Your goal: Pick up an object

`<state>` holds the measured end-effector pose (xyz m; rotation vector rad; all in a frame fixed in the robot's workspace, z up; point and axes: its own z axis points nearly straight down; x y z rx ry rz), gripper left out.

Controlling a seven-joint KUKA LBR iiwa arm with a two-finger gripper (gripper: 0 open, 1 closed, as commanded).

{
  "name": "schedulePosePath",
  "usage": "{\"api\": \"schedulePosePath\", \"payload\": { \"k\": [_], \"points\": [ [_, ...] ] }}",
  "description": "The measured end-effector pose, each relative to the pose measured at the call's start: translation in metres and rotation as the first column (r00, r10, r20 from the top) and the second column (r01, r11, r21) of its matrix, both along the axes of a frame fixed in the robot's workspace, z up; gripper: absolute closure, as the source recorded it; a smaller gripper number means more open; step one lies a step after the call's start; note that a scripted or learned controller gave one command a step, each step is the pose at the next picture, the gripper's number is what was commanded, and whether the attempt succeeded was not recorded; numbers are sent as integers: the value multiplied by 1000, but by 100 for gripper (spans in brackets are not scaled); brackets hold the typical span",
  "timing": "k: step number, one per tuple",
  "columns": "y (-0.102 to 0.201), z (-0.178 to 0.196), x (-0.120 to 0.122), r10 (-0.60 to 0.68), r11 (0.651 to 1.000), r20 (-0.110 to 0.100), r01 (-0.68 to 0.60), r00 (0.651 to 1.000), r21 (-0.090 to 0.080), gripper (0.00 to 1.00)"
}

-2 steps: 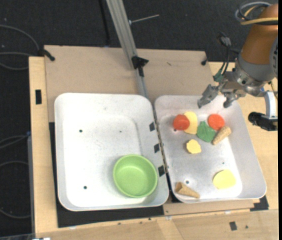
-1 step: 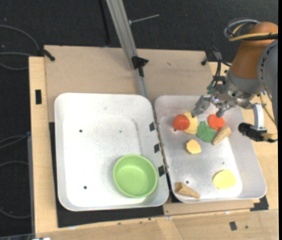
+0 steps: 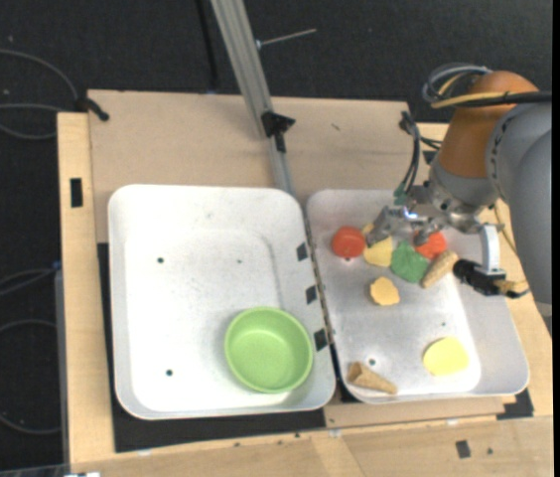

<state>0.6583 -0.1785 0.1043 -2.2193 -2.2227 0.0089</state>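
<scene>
Bench (image 3: 191, 137) of pale brown board fills most of the frame, with dark floor and loose cables to the left and along the top. Two shallow white bins sit on it side by side. Left bin (image 3: 181, 237) takes the centre-left and carries a lime green bowl (image 3: 268, 349) upright near its lower right corner. Right bin (image 3: 479, 351) lies just beside it in the centre-right.

At the right edge the grey arm (image 3: 523, 187) enters, its orange band (image 3: 474, 132) sitting above the wrist. A slanted aluminium bar (image 3: 245, 63) runs down from the top centre to the gap between the bins.

Its gripper (image 3: 411, 225) hangs low over the upper part of the right bin, right above a tight cluster of toys. Whether the jaws stand wide or narrow cannot be told, since the wrist and the clutter hide them, and nothing can be seen between them.

The cluster holds a green block (image 3: 409, 264), a yellow piece (image 3: 378, 255) touching its left side, an orange-red piece (image 3: 432, 243) above it, and a tan stick (image 3: 438, 269) leaning at its right. A red ball (image 3: 348, 242) lies just left of the cluster. Below it sits a small yellow-orange lump (image 3: 384, 291). A flat yellow disc (image 3: 446, 357) rests toward the lower right of the bin, and a tan cone (image 3: 370, 377) lies near the bottom left corner.
</scene>
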Motion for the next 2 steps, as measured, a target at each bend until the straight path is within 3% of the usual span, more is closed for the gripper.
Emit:
{"api": "schedulePosePath", "payload": {
  "k": [1,2],
  "points": [
    [-1,16,2,1,1000,10,-1,1000,-3,100],
    [-8,75,11,1,1000,13,-1,1000,3,100]
  ]
}}
